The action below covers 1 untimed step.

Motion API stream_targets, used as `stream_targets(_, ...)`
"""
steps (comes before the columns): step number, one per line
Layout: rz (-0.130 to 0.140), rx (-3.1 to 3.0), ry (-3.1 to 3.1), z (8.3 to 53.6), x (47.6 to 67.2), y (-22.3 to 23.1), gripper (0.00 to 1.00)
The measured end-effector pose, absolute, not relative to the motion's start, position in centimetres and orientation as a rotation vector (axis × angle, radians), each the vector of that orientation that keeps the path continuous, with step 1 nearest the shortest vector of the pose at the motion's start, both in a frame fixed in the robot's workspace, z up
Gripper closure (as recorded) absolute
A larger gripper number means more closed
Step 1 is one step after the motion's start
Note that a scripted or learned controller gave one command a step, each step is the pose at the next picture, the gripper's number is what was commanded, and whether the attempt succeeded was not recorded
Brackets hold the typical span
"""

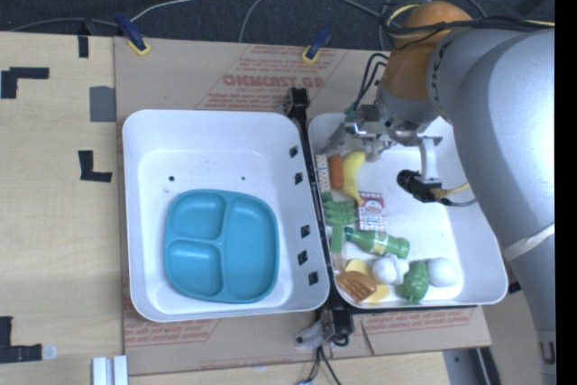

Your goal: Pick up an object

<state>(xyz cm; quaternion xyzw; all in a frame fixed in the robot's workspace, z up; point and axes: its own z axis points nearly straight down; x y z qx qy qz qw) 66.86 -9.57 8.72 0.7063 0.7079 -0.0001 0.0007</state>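
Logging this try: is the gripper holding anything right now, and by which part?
Cannot tell: the gripper is low over the right bin by the yellow piece.

arm (505, 113): bulky, rounded grey casing
band (424, 50): orange, above the wrist
cables (397, 13): thin, black, looping round the band

**Two bins side by side, arm entering from the right**

You have the left bin (144, 149) at frame centre-left, with a divided tray (222, 245) lying in its lower half. The right bin (469, 257) touches it along the middle. In that bin, a cluster of small items (365, 239) runs down its left side to the lower edge. The arm (487, 95) comes in from the upper right, its gripper (361, 131) over the bin's upper left corner, just above the cluster's top.
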Motion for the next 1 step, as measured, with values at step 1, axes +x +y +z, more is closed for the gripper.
stream_targets(1, -0.002, 2.218, 2.225, 9.67, 66.83, -9.51, 1.00)
